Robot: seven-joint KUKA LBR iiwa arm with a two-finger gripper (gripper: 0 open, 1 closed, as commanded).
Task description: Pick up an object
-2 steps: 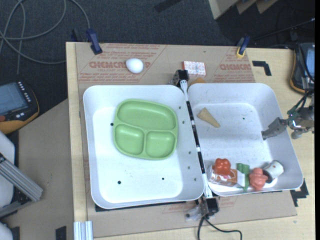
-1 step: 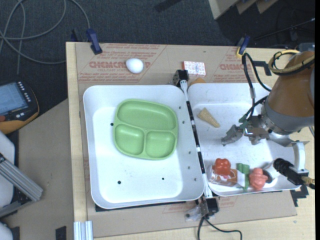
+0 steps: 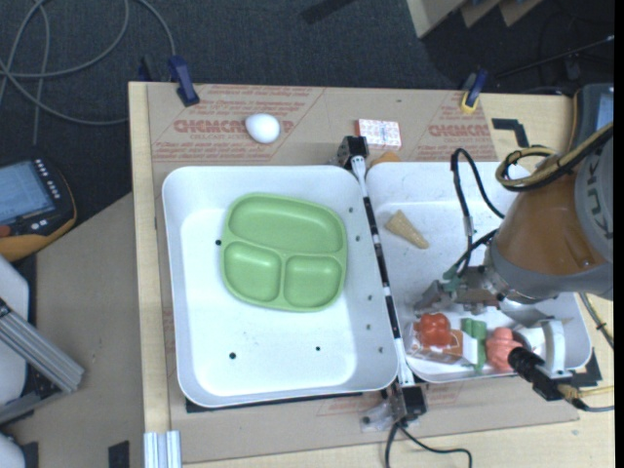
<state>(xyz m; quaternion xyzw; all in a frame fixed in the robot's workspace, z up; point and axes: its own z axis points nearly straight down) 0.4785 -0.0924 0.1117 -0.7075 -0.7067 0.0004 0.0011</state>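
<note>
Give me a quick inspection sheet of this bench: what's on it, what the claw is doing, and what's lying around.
Surface: cardboard-topped bench bearing a left white bin and a right white bin.
Job's things: green three-compartment plate in the left bin; in the right bin a tan cone-shaped piece, a red toy, a green piece and a pink piece.
Clutter: white egg-shaped object and small patterned box on the cardboard behind the bins.
Grippers: claw low over the right bin near the red toy; grip cannot be told.
Cables: black cable looping along the arm; grey cable on the floor.
Surroundings: dark carpet, handheld control pad at left.
</note>
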